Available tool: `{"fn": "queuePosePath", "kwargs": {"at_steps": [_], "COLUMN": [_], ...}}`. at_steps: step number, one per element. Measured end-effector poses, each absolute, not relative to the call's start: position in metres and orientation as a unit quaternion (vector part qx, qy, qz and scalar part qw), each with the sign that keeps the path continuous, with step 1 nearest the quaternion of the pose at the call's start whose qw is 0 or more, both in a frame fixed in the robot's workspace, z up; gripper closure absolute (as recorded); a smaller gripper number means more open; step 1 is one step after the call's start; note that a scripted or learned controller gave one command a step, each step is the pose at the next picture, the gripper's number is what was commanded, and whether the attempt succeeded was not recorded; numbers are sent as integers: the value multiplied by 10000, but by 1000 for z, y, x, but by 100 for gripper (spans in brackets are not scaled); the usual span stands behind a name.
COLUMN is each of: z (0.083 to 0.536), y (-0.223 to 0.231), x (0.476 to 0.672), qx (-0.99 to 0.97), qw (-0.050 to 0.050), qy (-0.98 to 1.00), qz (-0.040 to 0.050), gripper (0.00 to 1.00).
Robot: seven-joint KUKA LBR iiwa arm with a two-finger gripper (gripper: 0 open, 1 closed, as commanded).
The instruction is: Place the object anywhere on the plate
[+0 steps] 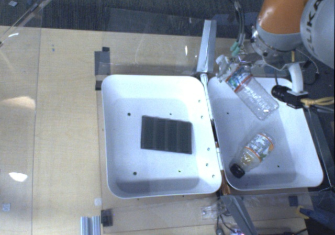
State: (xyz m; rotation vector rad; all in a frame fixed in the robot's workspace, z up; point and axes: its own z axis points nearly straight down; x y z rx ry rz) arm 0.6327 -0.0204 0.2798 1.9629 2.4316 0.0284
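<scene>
A black ridged rectangular plate (166, 134) lies flat in the middle of the left bin (116, 98). My gripper (235, 68) hangs over the far left corner of the right bin (298, 145), shut on the neck end of a clear plastic bottle (255, 96). The bottle is tilted, with its white cap up near the fingers and its body slanting down to the right above the bin floor. The plate is well to the left of and nearer than the gripper.
A second bottle (253, 153) with a black cap and a yellow-brown label lies on its side at the near left of the right bin. A raised divider wall (212, 124) separates the two bins. A metal post (205, 51) stands behind them.
</scene>
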Motion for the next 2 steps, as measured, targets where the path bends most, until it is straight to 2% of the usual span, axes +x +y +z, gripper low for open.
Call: {"fn": "queuePosePath", "kwargs": {"at_steps": [1, 2], "z": [280, 185], "y": [-20, -39], "x": [633, 602], "qx": [6280, 6274], "qw": [83, 15], "qy": [7781, 7787], "qz": [90, 15], "gripper": [0, 0]}}
